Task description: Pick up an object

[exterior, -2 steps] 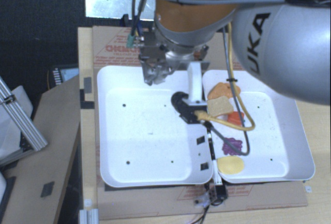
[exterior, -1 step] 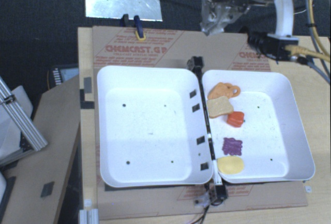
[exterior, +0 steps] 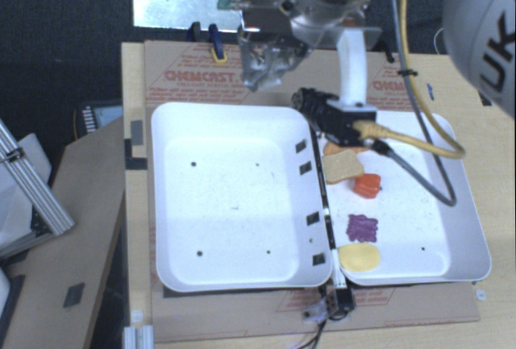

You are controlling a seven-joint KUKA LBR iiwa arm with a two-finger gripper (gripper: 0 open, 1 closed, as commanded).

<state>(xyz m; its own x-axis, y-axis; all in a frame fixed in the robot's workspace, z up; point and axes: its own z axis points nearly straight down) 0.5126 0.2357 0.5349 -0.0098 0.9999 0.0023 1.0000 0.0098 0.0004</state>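
Observation:
The right bin (exterior: 451, 251) holds a few small objects along its left side: a tan bread-like slice (exterior: 342, 167), an orange-red piece (exterior: 368, 185), a purple lump (exterior: 362, 227) and a yellow oval (exterior: 359, 258). My gripper (exterior: 263, 70) hangs high over the back edge of the bench, above the far rim of the left bin (exterior: 169, 178). It is well away from all the objects, and I see nothing in it. The arm's wide body covers the top of the view.
A black fitting (exterior: 330, 118) with yellow and grey cables (exterior: 419, 147) droops over the back of the right bin, close to the tan slice. Black clips (exterior: 310, 193) line the divider between the bins. A blue and yellow clamp (exterior: 215, 39) stands at the bench's back edge.

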